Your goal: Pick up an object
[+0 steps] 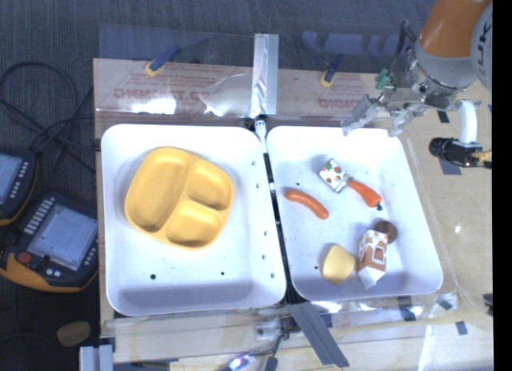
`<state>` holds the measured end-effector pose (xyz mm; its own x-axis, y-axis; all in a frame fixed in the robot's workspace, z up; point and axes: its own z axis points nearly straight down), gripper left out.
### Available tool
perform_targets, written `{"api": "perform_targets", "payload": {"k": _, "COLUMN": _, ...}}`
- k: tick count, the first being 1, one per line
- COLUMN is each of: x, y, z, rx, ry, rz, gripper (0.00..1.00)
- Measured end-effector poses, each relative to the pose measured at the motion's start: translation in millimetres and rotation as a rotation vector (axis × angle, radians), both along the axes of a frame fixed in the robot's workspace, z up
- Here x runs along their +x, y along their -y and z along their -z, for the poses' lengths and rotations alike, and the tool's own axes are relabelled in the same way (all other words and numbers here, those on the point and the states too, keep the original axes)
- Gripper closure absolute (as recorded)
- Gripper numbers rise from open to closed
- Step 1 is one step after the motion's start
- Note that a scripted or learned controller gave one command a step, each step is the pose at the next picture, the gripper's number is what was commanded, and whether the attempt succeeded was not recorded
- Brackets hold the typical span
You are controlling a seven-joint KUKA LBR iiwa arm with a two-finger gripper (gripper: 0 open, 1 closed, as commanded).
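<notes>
Camera view: pincer poised at upper right of the frame, over the far rim of the right bin, hanging from the orange-banded arm; appears spread, nothing visible between its fingers, though too small to be certain. Below and slightly left of it, inside the right bin, lie the candidates: small printed box nearest, touching or just beside an orange carrot slanting down toward the right; red sausage further left, long axis likewise slanting from upper left to lower right. Toward the lower edge, yellow lump just beside a tilted carton. Left bin holds a yellow divided tray, well apart. Likely next: down-frame reach, with jaws set across the chosen item's slant.
</notes>
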<state>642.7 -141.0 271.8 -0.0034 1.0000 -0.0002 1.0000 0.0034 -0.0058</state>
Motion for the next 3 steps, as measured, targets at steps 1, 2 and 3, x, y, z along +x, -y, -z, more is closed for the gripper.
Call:
{"api": "perform_targets", "payload": {"k": 1, "x": -48.3, "y": -41.4, "z": 131.3, "rx": 0.001, "ry": -0.003, "rz": 0.001, "gripper": 0.00}}
{"api": "perform_targets", "payload": {"k": 2, "x": -44.6, "y": -42.6, "z": 174.3, "rx": -0.002, "ry": 0.033, "rz": 0.001, "gripper": 0.00}}
{"api": "perform_targets", "payload": {"k": 3, "x": -80.3, "y": -43.4, "z": 181.9, "rx": -0.003, "ry": 0.018, "rz": 0.000, "gripper": 0.00}}
